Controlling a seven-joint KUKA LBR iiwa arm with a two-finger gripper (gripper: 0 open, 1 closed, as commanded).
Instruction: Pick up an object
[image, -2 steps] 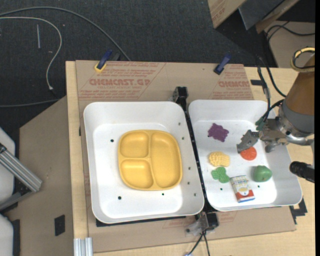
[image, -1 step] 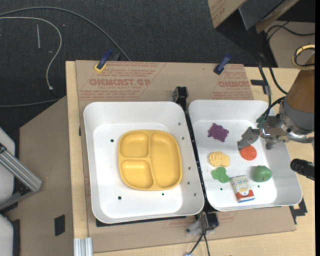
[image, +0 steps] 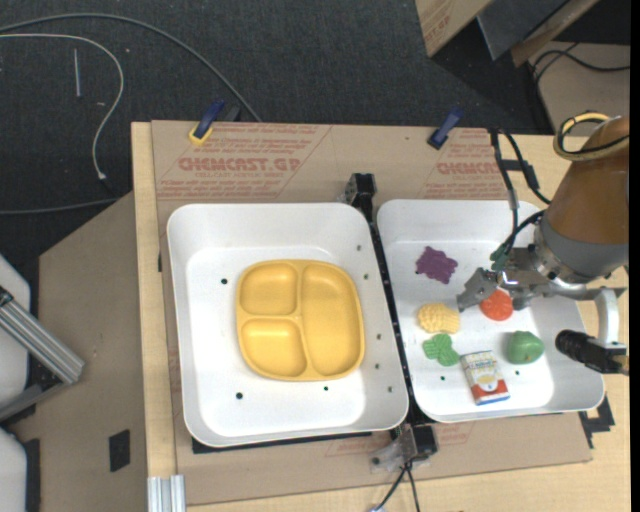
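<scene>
I'm down over the red piece (image: 497, 307) with my gripper (image: 487, 290), grip unreadable from here; next, close squarely and lift.

We note two shallow white plastic bins, the left bin (image: 190, 300) and the right bin (image: 450, 230), both smooth with a soft sheen. The yellow three-compartment plastic tray (image: 300, 320) looks glossy. The brown cardboard sheet (image: 300, 155) covering the bench appears matt, printed in red. The dark carpet floor (image: 300, 60) looks rough and fibrous.
</scene>
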